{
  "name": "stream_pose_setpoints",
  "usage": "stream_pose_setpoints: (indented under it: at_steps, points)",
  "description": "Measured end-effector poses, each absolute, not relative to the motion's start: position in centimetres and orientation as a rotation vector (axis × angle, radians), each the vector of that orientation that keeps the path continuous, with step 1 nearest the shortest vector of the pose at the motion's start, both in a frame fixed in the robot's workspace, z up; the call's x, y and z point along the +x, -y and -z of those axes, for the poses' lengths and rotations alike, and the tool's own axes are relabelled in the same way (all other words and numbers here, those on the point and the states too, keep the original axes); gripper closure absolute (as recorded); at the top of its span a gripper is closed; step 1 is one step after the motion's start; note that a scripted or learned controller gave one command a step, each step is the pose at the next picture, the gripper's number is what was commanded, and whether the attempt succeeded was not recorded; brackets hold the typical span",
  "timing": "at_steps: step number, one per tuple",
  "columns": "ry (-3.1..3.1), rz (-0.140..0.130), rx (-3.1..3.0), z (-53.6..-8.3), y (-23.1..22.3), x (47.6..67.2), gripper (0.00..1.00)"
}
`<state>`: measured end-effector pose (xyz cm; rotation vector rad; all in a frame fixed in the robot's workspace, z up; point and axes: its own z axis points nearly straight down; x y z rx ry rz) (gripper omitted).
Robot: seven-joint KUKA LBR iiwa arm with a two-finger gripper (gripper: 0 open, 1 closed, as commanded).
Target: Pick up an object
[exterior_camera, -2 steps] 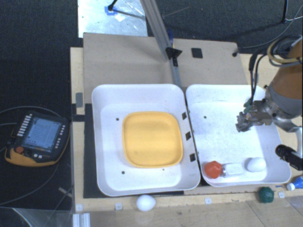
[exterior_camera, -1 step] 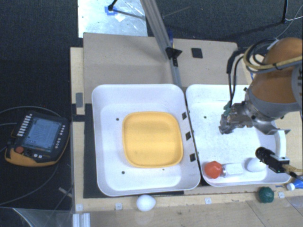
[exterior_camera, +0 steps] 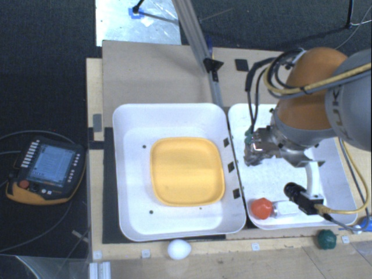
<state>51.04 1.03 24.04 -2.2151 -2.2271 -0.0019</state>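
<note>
A yellow square plate (exterior_camera: 188, 171) lies flat in the middle of the left bin (exterior_camera: 131, 214). A small red-orange object (exterior_camera: 261, 208) rests at the front left corner of the right bin (exterior_camera: 244, 118), with a pale piece beside it on its right. My gripper (exterior_camera: 256, 147) hangs over the left part of the right bin, behind the red-orange object and apart from it. The bulky grey and orange wrist (exterior_camera: 308, 97) above it hides much of that bin.
A black fitting (exterior_camera: 300, 198) on a white bracket juts from the arm over the right bin's front. A white egg-shaped object (exterior_camera: 179, 249) and a green ball (exterior_camera: 326, 239) lie on the bench in front of the bins. A teach pendant (exterior_camera: 45, 174) sits far left.
</note>
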Motion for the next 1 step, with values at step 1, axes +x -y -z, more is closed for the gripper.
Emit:
stream_pose_setpoints:
  at_steps: [1]
  points:
    - [2.226, 0.001, -2.216, -22.77, -6.22, 50.28, 1.00]
